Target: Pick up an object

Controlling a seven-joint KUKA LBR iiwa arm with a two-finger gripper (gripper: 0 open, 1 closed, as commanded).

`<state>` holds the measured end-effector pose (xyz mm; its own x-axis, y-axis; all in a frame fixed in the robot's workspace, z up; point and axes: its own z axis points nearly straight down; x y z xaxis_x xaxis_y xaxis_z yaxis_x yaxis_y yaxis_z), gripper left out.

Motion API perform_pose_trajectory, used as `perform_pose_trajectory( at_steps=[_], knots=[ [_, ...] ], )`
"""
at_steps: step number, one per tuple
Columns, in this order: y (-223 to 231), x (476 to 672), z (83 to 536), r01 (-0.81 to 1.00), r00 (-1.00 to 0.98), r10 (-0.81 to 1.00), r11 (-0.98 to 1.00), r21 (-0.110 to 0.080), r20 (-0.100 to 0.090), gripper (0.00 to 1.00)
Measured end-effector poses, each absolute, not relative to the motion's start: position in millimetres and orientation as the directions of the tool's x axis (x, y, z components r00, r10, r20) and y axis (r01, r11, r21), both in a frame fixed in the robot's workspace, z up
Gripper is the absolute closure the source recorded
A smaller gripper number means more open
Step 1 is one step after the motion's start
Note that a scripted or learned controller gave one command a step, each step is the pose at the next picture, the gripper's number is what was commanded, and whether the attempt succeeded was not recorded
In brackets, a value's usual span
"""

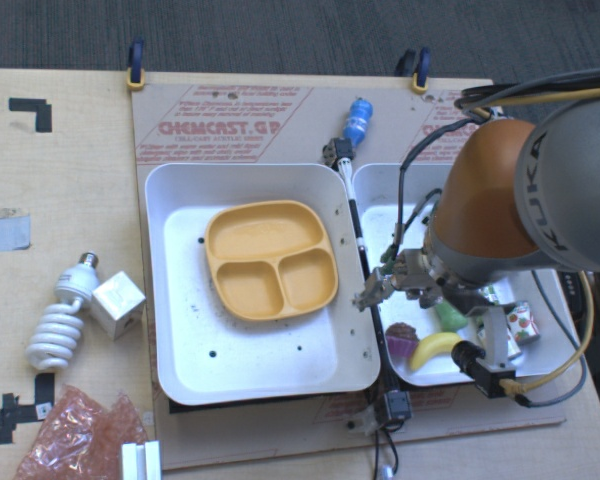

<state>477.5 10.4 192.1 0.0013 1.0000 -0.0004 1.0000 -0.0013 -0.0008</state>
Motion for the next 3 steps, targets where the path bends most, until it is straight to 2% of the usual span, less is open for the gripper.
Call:
perform_pose_trajectory(
  at_steps=[3],
  knots=[
    [10.4, 477.5, 192.1, 1.0, 0.001, 1.0, -0.001, -0.001, 0.0, 0.0]
  ],
)
